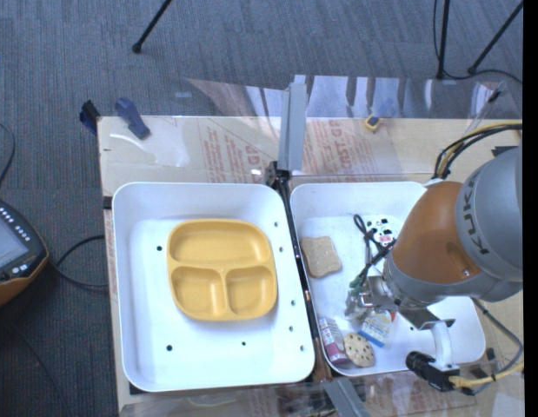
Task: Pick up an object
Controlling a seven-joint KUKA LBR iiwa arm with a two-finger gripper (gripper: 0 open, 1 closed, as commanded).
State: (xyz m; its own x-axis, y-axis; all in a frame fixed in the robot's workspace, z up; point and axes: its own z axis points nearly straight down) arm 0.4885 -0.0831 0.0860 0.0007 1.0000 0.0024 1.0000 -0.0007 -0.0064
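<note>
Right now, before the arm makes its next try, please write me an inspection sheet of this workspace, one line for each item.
Surface: two white bins, left bin, right bin, side by side on a bench.
Job's things: toast slice, cookie, small tube, blue packet, all in the right bin.
Clutter: yellow divided plate in the left bin.
Tool: tool low over the right bin; grip unclear.
Cables: black cable in the right bin; yellow cables behind the arm.
Surroundings: handheld controller on the carpet, left.
</note>
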